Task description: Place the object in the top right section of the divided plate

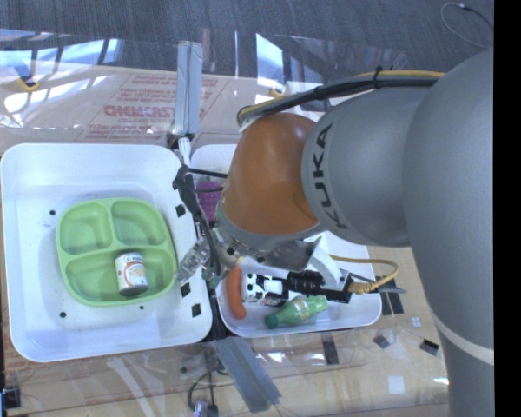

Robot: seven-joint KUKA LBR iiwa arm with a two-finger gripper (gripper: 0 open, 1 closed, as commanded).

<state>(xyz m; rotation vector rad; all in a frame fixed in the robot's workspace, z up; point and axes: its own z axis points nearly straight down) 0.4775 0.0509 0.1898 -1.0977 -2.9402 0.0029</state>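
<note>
A small jar [131, 273] is standing in the large lower section of the green divided plate [78, 224] in the left bin [26, 320]. The tool's [210, 263] state cannot be told; it is hovering over the right bin's [365, 313] left edge.

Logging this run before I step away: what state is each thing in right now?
divided plate: flat in the left bin, a can in its bottom section.
can: standing upright, untouched.
green bottle: lying on its side in the right bin.
orange sausage-shaped item: lying flat by the bottle.
arm: low over the right bin.
</note>
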